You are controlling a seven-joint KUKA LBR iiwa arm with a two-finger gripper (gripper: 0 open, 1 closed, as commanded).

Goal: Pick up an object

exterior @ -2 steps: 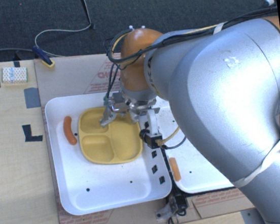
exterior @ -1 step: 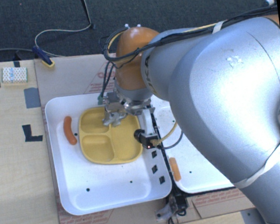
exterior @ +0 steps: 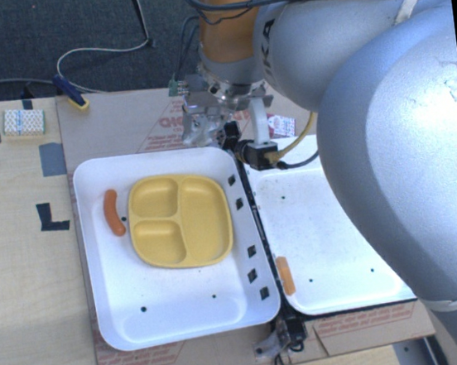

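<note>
— Objects to be picked: where are they seen?

— A yellow divided plate [exterior: 179, 220] is seen in the left bin [exterior: 121, 317], toward its far edge; an orange sausage [exterior: 113, 213] lies just beside the plate, near the bin's left wall. A small orange piece [exterior: 285, 275] rests at the left edge of the right bin [exterior: 343, 288].

— And the jaws?

— The gripper [exterior: 219, 124] is held over the far edge between the bins; whether the jaws are parted cannot be told.

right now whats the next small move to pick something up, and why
Probably bring the hand toward the camera and down over the small orange sausage in the left white bin: the hand sits above the bin's far rim, and the sausage lies free beside the yellow divided plate.
</note>
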